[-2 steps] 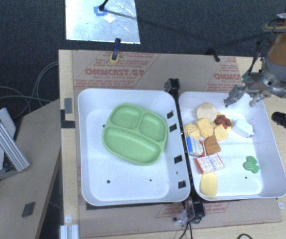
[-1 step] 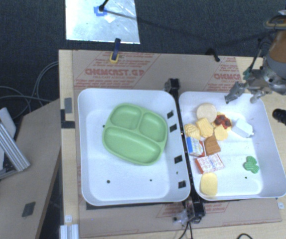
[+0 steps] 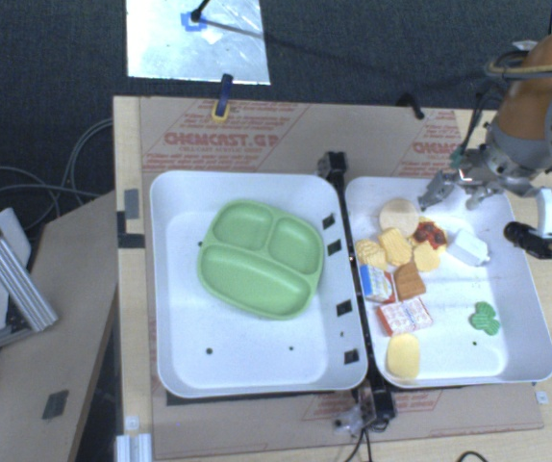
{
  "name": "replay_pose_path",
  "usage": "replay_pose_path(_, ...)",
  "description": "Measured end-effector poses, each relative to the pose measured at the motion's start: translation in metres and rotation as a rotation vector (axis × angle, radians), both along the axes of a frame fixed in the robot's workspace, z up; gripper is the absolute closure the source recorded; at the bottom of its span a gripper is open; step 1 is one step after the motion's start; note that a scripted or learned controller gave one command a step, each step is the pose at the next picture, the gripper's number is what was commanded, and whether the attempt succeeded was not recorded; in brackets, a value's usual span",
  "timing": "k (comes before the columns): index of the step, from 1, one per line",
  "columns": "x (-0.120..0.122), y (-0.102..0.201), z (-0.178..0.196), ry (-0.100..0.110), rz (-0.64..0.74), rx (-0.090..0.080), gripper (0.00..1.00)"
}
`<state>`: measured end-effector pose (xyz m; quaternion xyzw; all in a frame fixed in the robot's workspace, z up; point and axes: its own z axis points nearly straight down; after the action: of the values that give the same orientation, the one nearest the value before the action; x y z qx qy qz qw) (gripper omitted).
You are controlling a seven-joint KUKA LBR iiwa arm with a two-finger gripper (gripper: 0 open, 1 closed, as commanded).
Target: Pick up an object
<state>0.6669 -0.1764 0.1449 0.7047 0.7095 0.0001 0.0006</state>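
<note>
The right bin [image 3: 521,349] holds a heap of toy food. In it lie a round beige biscuit [image 3: 400,214], a red piece [image 3: 431,232], yellow crackers [image 3: 395,246], a brown slice [image 3: 410,280], a white piece [image 3: 468,248], a blue-and-white packet [image 3: 376,283], a red-and-white packet [image 3: 406,314], a yellow oval piece [image 3: 403,356] and a green piece [image 3: 485,319]. My gripper [image 3: 455,194] hangs over the bin's back part, just behind the biscuit and the red piece. It is open with nothing between its fingers.
A green divided plate [image 3: 260,258] lies in the left bin [image 3: 175,354]. The arm's grey body with its orange band [image 3: 536,94] comes in from the upper right. A black divider with clips [image 3: 345,258] runs between the bins.
</note>
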Motion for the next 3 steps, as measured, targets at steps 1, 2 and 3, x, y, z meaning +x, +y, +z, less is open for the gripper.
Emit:
replay_pose_path(1,-0.001,0.0,-0.041,0.001,0.0,0.0,0.0)
replay_pose_path(2,0.0,0.001,-0.06,-0.001,0.001,0.0,0.0)
replay_pose_path(3,0.002,0.0,-0.047,-0.006,0.002,-0.002,1.0)
